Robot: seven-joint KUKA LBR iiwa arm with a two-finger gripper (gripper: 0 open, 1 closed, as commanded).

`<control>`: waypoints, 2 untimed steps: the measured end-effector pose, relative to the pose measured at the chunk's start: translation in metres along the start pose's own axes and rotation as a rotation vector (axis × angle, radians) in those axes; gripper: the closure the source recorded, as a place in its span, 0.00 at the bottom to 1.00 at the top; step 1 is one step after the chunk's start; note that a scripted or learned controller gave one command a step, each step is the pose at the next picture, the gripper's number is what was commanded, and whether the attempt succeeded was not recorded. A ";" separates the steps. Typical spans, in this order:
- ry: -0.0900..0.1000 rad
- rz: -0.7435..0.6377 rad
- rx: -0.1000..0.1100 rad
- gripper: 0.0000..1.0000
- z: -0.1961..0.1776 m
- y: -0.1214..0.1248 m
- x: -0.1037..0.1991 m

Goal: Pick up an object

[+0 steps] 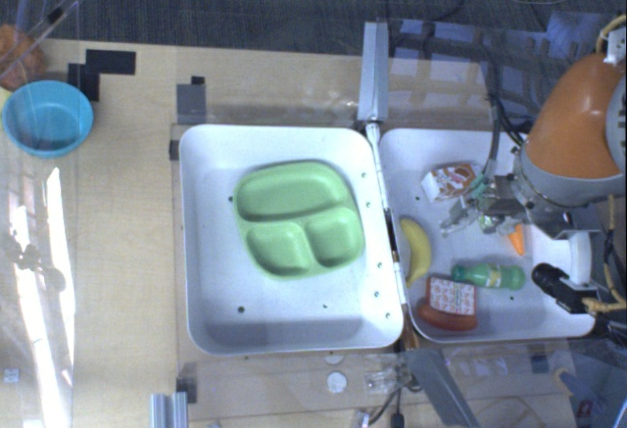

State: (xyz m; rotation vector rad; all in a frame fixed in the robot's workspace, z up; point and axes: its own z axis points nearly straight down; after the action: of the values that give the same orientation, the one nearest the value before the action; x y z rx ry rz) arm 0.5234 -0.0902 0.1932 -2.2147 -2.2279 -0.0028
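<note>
My gripper (463,210) hangs over the middle of the right bin (549,318), reaching in from the right, and it is open with nothing between its fingers. Just up-left of it lies a white and red packet (450,181). A yellow banana (416,249) lies to its lower left by the bin's left wall. A green bottle (489,275) lies on its side below the gripper. A red and white box (451,302) rests at the bin's front. A small orange piece (516,241) shows under the wrist.
The left bin (211,309) holds a green divided tray (297,217). A metal divider (388,220) separates the two bins. A blue bowl (48,117) stands on the bench at the far left. The arm's orange band (578,118) looms over the right bin's far right side.
</note>
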 end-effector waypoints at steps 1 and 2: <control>-0.001 -0.142 -0.004 0.00 0.097 0.039 0.001; 0.011 -0.210 0.031 0.00 0.108 0.118 -0.009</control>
State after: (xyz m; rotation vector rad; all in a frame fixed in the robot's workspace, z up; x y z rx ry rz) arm 0.6420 -0.0983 0.0853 -1.9501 -2.4249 0.0200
